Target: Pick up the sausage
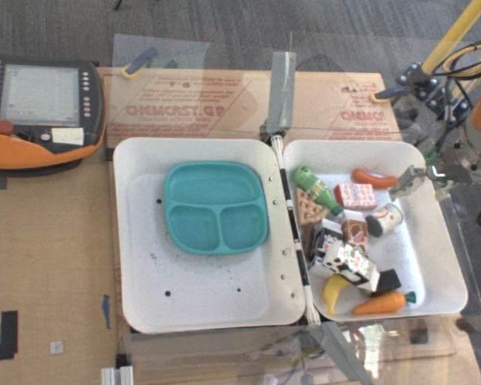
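Camera view: left bin [136,239] holds a teal divided plate [216,208]. Right bin [445,247] holds mixed toy food. Gripper [409,181] sits at the right bin's upper right; its opening cannot be told. Sausage [374,178], red-orange, lies just beside it, ungrasped.

A teal three-compartment plastic plate [216,208] lies in the shallow white left bin [136,295], toward its rear. In the shallow white right bin [441,271], the small red-orange toy sausage [373,178] lies near the rear edge, the orange toy carrot [378,302] near the front edge, with a yellow toy banana [334,292] left of it.
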You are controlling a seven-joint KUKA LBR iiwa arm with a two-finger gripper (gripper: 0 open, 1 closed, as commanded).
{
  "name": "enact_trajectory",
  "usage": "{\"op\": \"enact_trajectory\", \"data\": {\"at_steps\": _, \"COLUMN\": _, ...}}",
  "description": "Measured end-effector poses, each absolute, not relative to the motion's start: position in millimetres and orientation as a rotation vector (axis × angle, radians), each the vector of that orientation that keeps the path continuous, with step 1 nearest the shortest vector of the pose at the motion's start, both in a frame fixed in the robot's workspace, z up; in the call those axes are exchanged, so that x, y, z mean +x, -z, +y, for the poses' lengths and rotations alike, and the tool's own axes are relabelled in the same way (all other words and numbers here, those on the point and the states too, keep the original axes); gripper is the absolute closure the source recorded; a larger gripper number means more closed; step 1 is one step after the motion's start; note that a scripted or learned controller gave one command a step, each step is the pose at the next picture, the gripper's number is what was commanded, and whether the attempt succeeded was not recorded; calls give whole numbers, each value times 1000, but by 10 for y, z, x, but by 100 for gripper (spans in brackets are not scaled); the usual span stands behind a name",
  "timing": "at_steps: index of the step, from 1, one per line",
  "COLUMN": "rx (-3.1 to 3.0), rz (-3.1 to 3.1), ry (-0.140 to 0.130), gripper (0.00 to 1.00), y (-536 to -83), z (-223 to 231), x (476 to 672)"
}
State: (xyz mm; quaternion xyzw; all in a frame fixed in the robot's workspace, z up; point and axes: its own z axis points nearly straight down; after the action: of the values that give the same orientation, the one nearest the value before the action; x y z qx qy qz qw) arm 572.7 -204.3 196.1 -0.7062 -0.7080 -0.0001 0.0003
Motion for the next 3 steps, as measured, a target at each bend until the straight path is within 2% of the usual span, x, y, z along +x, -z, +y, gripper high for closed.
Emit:
{"op": "enact_trajectory", "data": {"at_steps": 1, "rx": -2087, "rz": -2351, "ry": 2, "gripper": 0, "y": -1244, "z": -1527, "x": 6412}}
{"op": "enact_trajectory", "data": {"at_steps": 2, "rx": -1919, "rz": -2509, "ry": 20, "gripper": 0, "y": -969, "z": -1787, "x": 6579}}
{"op": "enact_trajectory", "data": {"at_steps": 3, "rx": -1920, "rz": -2517, "ry": 26, "gripper": 100, "y": -1095, "z": -1774, "x": 6604}}
